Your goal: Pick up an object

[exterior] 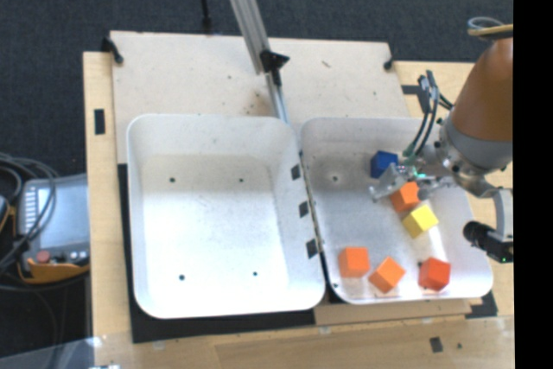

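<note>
The right bin (pixel 346 143) holds several small blocks. A blue block (pixel 384 163) lies near its middle, and an orange block (pixel 404 197) sits just below it with a yellow block (pixel 420 219) touching its lower right. Along the front lie an orange block (pixel 352 261), another orange block (pixel 388 274) and a red block (pixel 435 274). My gripper (pixel 399 183) hangs low over the bin, between the blue block and the upper orange block. Its metal fingers (pixel 386 188) reach left from the wrist. No block is visibly between them.
The left bin (pixel 216 212) stands beside the right one, sharing a dividing wall (pixel 307 203). A slanted aluminium rail (pixel 246 9) rises from the back of the bench. The orange-banded arm (pixel 488 99) fills the right side above the bin.
</note>
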`<state>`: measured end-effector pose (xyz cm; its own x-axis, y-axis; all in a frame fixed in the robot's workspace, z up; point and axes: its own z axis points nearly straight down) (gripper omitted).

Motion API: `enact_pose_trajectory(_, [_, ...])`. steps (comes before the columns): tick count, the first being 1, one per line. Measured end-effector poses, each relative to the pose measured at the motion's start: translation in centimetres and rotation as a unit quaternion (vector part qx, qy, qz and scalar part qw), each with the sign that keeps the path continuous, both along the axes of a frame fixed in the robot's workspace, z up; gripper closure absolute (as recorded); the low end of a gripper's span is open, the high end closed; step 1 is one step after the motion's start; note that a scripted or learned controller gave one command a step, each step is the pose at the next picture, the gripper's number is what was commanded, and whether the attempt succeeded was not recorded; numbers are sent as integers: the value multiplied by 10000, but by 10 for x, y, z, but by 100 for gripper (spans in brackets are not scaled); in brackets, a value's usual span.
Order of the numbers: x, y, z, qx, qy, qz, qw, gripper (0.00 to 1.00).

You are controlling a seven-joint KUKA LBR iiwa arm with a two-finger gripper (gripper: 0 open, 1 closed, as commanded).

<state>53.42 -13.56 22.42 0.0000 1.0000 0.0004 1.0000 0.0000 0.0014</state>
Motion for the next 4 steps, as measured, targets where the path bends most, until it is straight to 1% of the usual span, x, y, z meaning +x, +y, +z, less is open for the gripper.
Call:
enact_pose_trajectory(2, [4,0,-84,-5,27,-16,10000,0])
enact_pose_trajectory(3, [5,-2,-127,-13,-8,-12,10000,0])
enact_pose_trajectory(4, [7,-3,-115,-10,-31,-51,10000,100])
